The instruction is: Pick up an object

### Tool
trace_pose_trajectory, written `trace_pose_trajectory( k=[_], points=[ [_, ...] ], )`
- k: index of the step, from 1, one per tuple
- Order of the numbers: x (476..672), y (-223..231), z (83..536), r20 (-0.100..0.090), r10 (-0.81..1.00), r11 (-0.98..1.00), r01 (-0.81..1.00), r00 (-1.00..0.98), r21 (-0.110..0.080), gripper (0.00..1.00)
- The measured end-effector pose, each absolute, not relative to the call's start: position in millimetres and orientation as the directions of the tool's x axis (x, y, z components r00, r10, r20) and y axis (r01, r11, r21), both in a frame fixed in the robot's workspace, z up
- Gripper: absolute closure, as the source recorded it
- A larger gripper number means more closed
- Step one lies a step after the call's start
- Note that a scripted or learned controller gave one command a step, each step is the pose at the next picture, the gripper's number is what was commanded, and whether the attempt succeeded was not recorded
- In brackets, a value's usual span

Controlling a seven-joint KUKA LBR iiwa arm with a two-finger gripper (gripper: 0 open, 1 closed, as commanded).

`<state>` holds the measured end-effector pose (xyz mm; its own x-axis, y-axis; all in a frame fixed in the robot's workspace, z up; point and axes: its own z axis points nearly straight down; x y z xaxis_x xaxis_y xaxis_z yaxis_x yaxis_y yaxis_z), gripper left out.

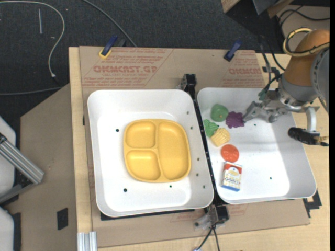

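Arm (309,61) is getting clipped by the right frame edge. Gripper (251,112) too small to resolve beside the purple toy (235,120). Small box (232,176) label is reading as blur. Worktop (157,61) lettering is partly unreadable.

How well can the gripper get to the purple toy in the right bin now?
Probably yes. The gripper is over the right bin, just right of the purple toy, with nothing between them. A green toy lies close on the toy's left and might crowd a grasp.
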<state>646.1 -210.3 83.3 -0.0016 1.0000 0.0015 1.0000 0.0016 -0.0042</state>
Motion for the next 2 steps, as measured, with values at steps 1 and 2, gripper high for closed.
trace_pose_trajectory(
  k=[1, 2],
  points=[
    [647.5, -210, 97, 0.0, 1.0, 0.002, 1.0, -0.002, 0.001, 1.0],
    [651.0, -213, 142, -0.002, 1.0, 0.001, 1.0, -0.001, 0.006, 1.0]
  ],
)
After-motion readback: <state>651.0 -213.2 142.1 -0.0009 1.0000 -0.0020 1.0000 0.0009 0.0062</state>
